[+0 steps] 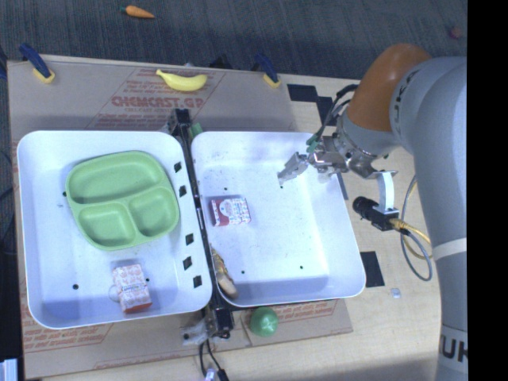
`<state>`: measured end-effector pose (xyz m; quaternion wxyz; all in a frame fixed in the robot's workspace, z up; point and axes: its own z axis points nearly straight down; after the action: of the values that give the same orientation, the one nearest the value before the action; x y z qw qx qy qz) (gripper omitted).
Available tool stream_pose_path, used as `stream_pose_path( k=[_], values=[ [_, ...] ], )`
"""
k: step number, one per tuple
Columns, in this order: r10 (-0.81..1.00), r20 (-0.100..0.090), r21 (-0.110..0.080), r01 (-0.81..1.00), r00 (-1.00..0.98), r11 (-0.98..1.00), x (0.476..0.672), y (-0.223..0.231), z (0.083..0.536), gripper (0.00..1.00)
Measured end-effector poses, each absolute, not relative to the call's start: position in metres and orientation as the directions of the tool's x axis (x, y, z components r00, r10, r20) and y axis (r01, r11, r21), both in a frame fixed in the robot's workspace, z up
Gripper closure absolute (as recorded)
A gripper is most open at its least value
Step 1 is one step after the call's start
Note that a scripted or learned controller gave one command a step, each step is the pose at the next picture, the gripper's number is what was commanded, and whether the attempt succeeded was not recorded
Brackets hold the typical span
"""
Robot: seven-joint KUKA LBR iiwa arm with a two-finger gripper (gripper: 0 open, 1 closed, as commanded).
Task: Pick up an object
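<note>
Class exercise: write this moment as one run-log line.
claw: over right bin, upper part | nothing seen between its fingers | small carton: on right bin floor, apart from claw | green tray: left bin

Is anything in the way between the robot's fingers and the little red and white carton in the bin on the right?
Nothing visible is. The gripper sits over the right bin, up and to the right of the carton, with just bare white floor between them.

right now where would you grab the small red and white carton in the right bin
Judging from above, come straight down on the carton. It lies flat on the right bin floor, apart from the walls, so close the gripper across its shorter sides, roughly mid-body.
</note>
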<state>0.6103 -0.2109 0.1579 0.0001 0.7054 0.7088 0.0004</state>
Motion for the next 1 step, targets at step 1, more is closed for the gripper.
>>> stream_pose_path(
  k=[1],
  values=[
    [1.000,0.000,-0.001,1.000,-0.004,0.004,0.5486,-0.2113,0.2322,0.00]
  ],
)
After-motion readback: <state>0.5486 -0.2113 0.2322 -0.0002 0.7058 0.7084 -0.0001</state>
